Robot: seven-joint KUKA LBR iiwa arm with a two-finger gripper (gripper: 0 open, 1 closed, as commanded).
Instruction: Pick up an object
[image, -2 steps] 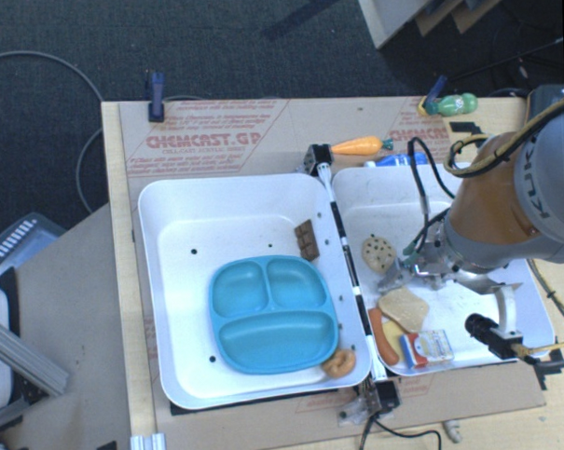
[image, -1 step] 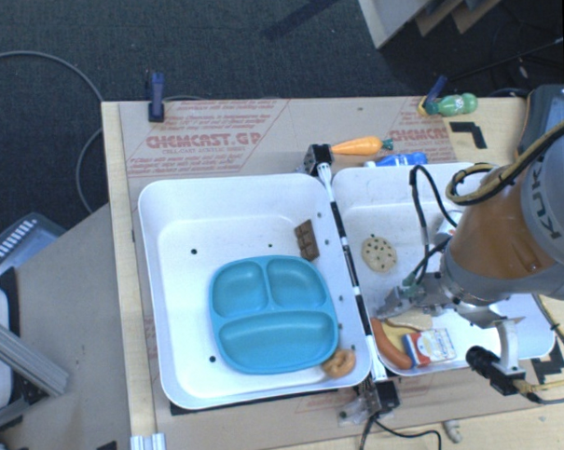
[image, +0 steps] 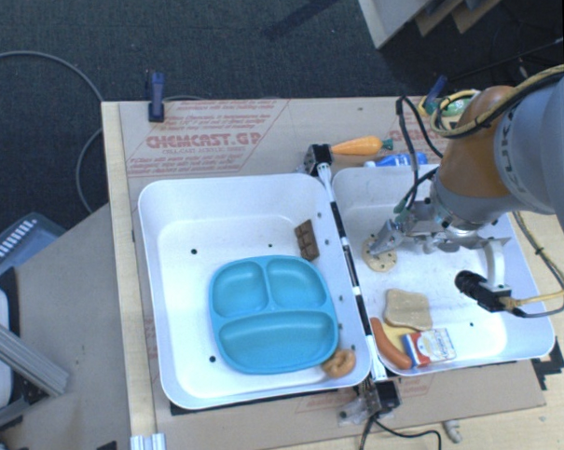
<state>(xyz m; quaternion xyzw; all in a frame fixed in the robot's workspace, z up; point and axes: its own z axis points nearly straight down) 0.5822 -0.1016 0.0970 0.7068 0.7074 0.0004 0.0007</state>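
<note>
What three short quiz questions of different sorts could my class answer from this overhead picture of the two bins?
1. True or false: the blue divided plate lies in the left bin.
2. Multiple choice: the slice of bread lies in (A) the left bin, (B) the right bin, (C) on the cardboard outside both bins.
3. Fill in: the small brown chocolate piece rests against the left bin's ____ wall.

Key
1. True.
2. B; the bread sits beside the hot dog, below the end effector.
3. Right, next to the divide between the bins.
</note>
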